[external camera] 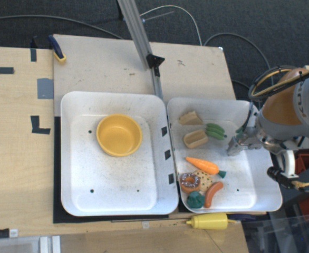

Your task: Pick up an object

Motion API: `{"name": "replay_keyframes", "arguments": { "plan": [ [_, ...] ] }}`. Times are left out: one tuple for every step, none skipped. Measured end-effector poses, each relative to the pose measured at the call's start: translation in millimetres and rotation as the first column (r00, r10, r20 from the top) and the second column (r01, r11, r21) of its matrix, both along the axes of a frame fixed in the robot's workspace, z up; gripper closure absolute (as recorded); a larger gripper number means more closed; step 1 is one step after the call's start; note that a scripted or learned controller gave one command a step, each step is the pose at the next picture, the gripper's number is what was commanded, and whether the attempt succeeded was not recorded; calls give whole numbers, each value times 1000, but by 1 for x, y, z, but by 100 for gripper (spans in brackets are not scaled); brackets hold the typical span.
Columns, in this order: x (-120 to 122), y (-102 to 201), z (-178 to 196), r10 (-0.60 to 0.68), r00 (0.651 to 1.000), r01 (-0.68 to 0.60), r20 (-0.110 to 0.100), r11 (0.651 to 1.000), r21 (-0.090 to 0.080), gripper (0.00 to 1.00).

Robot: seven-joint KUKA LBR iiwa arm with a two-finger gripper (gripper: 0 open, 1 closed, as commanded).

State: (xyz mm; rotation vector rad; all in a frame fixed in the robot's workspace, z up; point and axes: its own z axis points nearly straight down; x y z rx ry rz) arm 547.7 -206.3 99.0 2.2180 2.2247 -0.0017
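Green pepper [215,131] lies just left of the tool [234,147], grip state unclear.

grey arm with orange band [286,107] cut off by the right frame edge, base out of sight. two-finger metal gripper [234,147] small and blurred; can't tell the finger gap or whether anything sits between them. left and below the gripper, round pinkish frosted doughnut-like toy [189,181] too small to identify surely. dark green lumpy toy [195,199] just below it, shape unclear, partly tucked against the red sausage-shaped toy [213,193]. grey metal pole [136,25], far up-left of the gripper, runs off the top edge.
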Motion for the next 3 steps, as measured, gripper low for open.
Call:
{"name": "replay_keyframes", "arguments": {
  "plan": [
    [0, -1, 63, -1, 1000, 1, 5, 1000, -1, 100],
    [-4, -3, 121, -2, 1000, 2, 0, 1000, 0, 100],
    [-5, -3, 107, -2, 1000, 2, -2, 1000, 0, 100]
  ]
}}
